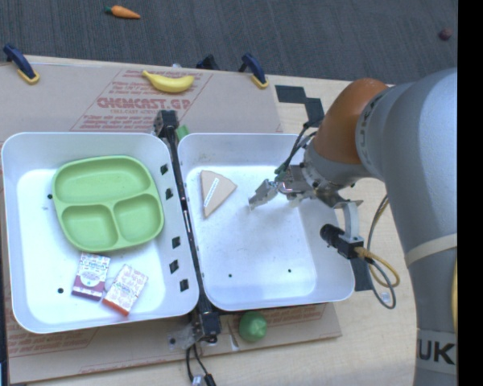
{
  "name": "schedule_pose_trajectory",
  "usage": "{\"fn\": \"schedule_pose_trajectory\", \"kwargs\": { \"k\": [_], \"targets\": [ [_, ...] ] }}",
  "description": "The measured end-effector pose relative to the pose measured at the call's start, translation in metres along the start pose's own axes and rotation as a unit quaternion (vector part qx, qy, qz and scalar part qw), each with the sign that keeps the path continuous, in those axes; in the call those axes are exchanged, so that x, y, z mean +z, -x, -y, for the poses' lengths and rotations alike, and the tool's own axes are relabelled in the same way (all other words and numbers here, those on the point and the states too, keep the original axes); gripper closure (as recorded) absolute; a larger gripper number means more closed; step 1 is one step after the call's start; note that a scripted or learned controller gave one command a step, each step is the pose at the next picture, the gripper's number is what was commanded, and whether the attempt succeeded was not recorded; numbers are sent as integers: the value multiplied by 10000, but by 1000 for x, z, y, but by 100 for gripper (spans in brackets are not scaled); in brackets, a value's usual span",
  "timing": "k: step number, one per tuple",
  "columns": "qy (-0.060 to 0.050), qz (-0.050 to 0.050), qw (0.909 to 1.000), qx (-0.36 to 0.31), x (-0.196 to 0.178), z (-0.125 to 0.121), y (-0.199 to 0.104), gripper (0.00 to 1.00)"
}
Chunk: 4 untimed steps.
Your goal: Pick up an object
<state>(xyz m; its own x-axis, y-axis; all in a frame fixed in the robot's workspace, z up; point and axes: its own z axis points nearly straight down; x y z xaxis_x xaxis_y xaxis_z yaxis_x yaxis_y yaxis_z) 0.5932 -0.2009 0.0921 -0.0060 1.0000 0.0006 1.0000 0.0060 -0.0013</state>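
Your nearest target is the sandwich wedge (216, 191), lying flat in the upper-left part of the right bin (262, 292), just beside the divider between the two bins. The tool (262, 195) sits over the same bin, a little to the right of the wedge and apart from it, nothing between its fingers. From this angle you can't tell whether it's apart or together, so don't assume either. The wedge looks like a toy-food piece: probably light, rigid, smooth-faced plastic, so I'd expect it to skate on the bin floor if you nudge it from one side. It's low and flat, so a top-down pinch has little height to bite on. Best bet is to straddle the two long sloping edges near the wide crust end, not the pointed tip, where the fingers would squeeze it out. Watch the bin wall and divider on its left: there's little room for a finger on that side. Other candidates sit in the left bin (16, 296): a green divided plate (105, 199), too wide for a pinch except at the rim, and two small packets (111, 284) near the front, flat and likely light.
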Motion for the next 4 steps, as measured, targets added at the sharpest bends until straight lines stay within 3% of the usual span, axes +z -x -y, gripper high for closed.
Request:
{"fn": "schedule_pose_trajectory", "kwargs": {
  "k": [1,2,4],
  "targets": [
    [-12,5,10000,-1,1,77,10,0],
    [2,-2,10000,4,0,8,9,0],
    [-8,4,10000,-4,1,75,9,0]
  ]
}}
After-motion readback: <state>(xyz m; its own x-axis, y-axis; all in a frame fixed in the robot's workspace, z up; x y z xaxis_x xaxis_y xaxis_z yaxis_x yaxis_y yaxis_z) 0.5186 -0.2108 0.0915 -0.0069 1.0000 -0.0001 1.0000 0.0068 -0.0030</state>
